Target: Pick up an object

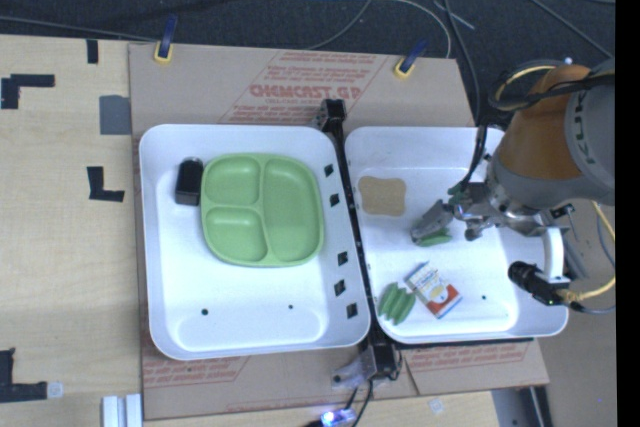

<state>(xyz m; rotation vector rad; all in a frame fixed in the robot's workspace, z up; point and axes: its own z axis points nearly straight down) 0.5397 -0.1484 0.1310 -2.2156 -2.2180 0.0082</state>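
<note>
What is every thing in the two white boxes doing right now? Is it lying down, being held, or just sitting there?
Green divided plate: lying flat in the left bin, right side up.
Black block: resting against the plate's left rim.
Tan flat piece: lying flat in the right bin.
Green bundle: lying near the front wall.
Red and white packet: lying flat beside the bundle.
Small green object: at the gripper tips; grip uncertain.

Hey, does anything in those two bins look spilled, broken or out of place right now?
Nothing stands out. The green divided plate lies flat in the left bin, with a small black object beside it. In the right bin, a tan pad, a green pod and a small red-and-white packet lie loose, none spilled or visibly damaged.
</note>
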